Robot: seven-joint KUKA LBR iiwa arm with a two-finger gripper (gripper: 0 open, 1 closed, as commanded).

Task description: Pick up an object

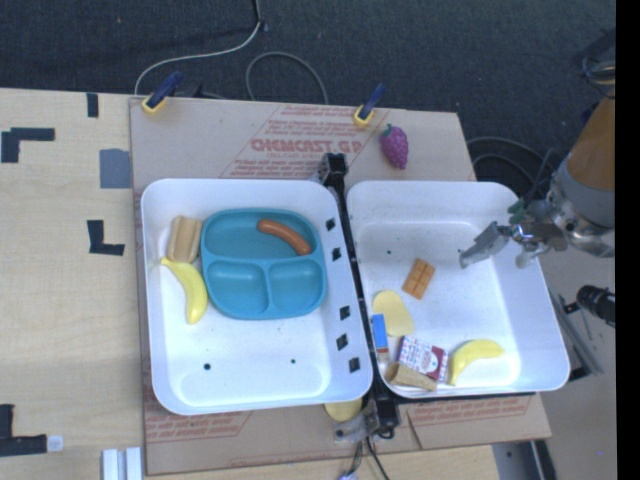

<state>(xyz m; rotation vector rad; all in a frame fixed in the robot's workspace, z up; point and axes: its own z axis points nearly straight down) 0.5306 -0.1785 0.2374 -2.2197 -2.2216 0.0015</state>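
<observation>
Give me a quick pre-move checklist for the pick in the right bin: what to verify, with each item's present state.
1. Pincer over the right bin: ok, it hangs above the bin's right part.
2. Pincer free of load: ok, nothing shows between its tips.
3. Pincer height above the bin floor: cannot tell from this slanted view.
4. Free-standing target: ok, the cracker lies alone, apart from other things.
5. Cluttered targets: not ok, the carton, right banana and yellow slice crowd the front wall.
6. Items outside the bins: not ok, the grapes lie on the board behind.
</observation>
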